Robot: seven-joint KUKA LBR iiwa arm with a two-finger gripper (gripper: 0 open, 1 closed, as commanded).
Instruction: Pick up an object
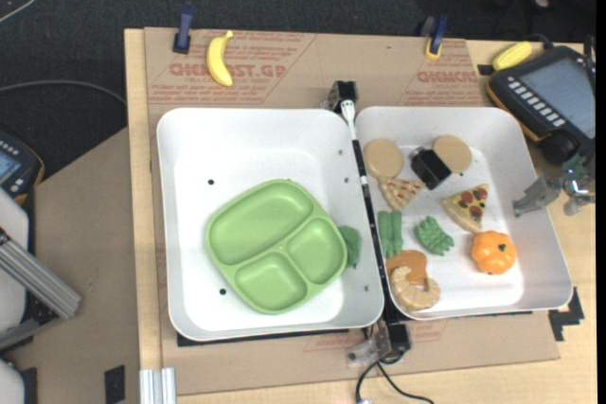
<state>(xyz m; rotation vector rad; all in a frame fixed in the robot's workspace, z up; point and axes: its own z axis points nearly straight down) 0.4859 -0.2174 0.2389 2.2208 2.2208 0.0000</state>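
The right bin holds several toy foods. Two tan round cookies flank a black block. Below them lie a waffle wedge, a pizza slice, a green bean pod, a green leafy piece, an orange pumpkin and a croissant. My gripper shows as grey metal over the right bin's right rim, to the right of the pizza slice and above the pumpkin. Nothing is seen held in it.
The left bin carries a green divided plate with a small green piece at its right side. A yellow banana lies on the cardboard behind. A black teach pendant sits at the back right. Blue clamps grip the far edge.
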